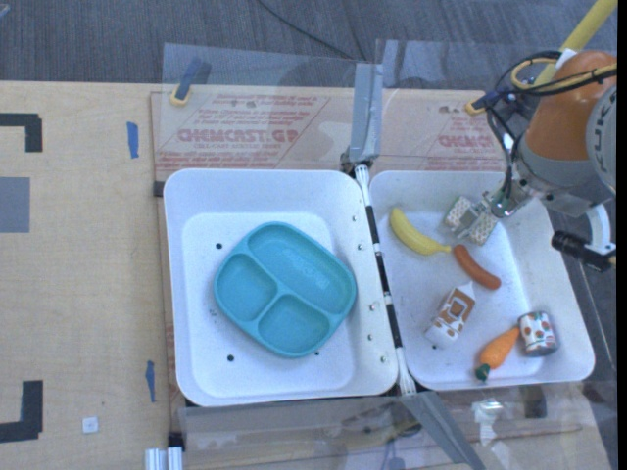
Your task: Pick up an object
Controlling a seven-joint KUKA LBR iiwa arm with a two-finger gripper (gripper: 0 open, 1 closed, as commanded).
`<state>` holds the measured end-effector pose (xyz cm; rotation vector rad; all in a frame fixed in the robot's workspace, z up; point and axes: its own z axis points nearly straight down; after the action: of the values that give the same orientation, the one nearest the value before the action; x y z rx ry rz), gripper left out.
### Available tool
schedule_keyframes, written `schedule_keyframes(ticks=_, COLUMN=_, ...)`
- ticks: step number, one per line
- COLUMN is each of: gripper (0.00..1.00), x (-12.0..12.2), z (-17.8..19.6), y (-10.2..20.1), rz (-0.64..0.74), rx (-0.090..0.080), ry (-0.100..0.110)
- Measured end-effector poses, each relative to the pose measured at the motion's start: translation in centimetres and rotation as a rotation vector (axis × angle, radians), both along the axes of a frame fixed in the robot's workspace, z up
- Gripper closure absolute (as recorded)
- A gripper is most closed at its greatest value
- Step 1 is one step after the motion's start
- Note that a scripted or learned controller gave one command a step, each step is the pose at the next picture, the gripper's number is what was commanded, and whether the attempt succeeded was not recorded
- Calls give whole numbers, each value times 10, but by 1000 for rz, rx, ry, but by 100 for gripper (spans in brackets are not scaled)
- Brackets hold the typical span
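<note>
The two-finger gripper [470,220] hung low in the far part of the right white bin [563,365], at the end of the grey arm with the orange band [568,125]. Its pale, patterned fingers [458,212] stood a little apart, and nothing could be seen between them.

Close around the gripper lay several things. The yellow plastic banana [415,234] lay just beside the fingers, on their left, and its right end came almost under them. The red-orange sausage-shaped toy [476,267] lay just below the gripper and touched the end of the banana, or nearly so. Black cables looped above the wrist, and a dark part of the arm stood over the right rim of the bin.

Nearer to the front of the same bin lay a small white and brown carton [451,315], tilted. To its right lay an orange toy carrot with a green top [495,352], and just beside the carrot a small can with a spotted label [536,332] lay on its side.

The left white bin [196,199] held a turquoise plastic plate with three compartments [285,288], lying flat in the middle. Both bins stood on a wooden bench [78,292] with blue tape marks.
</note>
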<state>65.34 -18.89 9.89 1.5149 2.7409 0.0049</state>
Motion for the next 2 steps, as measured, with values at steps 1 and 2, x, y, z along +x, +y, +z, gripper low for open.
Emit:
schedule_keyframes(ticks=1, gripper=100, x=-10, z=104, y=81, rz=-110, rx=1, ry=5)
schedule_keyframes(ticks=2, gripper=100, x=6, z=114, y=90, rz=-154, rx=1, ry=4)
